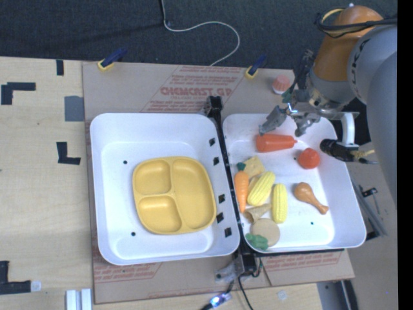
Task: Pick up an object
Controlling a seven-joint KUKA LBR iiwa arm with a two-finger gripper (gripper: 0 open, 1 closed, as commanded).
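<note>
Reaching from the right, pincer (pixel 286 123) spread above red sausage (pixel 275 143)

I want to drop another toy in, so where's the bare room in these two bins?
Left bin: free floor all around the yellow tray. Right bin: free patch along its near edge, below the drumstick. Crowded: its left side, around both corn cobs and the carrot.

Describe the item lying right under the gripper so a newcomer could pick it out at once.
Start at the right bin, the one crowded with toy food. Near its far edge, just below the gripper, lies a red-orange sausage on its side. It is thicker and redder than the carrot and lies apart from the pile of corn cobs.
</note>
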